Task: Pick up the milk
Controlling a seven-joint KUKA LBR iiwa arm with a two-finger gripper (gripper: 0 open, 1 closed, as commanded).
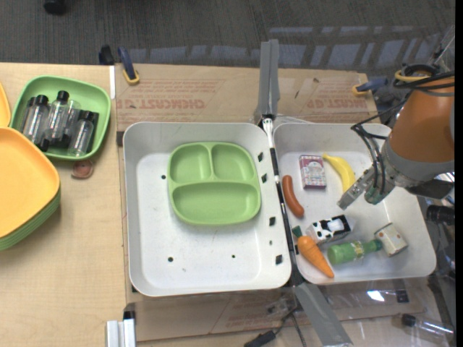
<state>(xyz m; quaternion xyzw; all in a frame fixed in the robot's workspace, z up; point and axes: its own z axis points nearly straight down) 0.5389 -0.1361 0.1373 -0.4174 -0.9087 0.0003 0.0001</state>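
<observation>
The milk [331, 228] is a small carton with black and white cow patches, lying in the lower middle of the right bin [419, 266]. My gripper [357, 191] hangs over the same bin, a short way above and to the right of the carton, beside the banana [340, 170]. Nothing shows in its grasp. The orange-banded wrist [427, 132] rises behind it at the right edge.
Around the milk lie a carrot [315, 255], a green bottle [353, 251], a small beige box [391, 239], a sausage [292, 196] and a pink carton [312, 172]. The left bin [145, 215] holds a green divided plate [214, 183].
</observation>
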